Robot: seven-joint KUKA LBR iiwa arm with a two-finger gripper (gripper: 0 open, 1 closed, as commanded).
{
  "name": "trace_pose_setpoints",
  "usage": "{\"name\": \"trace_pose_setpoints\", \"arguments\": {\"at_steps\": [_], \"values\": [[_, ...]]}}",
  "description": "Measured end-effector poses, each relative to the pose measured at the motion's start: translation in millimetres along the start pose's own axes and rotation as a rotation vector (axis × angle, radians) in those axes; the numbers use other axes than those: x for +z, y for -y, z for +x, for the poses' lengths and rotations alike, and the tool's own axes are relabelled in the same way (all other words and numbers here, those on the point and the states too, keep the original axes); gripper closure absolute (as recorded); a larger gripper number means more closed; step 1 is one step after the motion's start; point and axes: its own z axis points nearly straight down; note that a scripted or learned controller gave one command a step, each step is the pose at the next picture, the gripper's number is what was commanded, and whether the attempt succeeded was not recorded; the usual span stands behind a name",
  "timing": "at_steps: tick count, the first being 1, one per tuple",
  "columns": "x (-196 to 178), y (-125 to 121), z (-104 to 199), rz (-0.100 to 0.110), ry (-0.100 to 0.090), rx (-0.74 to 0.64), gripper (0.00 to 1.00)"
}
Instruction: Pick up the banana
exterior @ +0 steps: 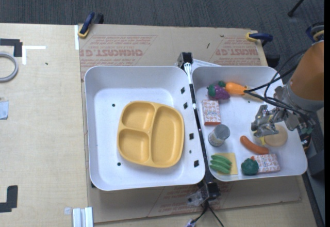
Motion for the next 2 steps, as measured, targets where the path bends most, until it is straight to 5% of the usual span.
{"name": "trace_pose_setpoints", "arguments": {"at_steps": [1,2], "values": [[-150.5,18.8,-2.3,-0.002,-0.005,-0.232,1.0],[-150.4,18.7,-2.2,-0.002,-0.005,-0.232,0.0]]}}
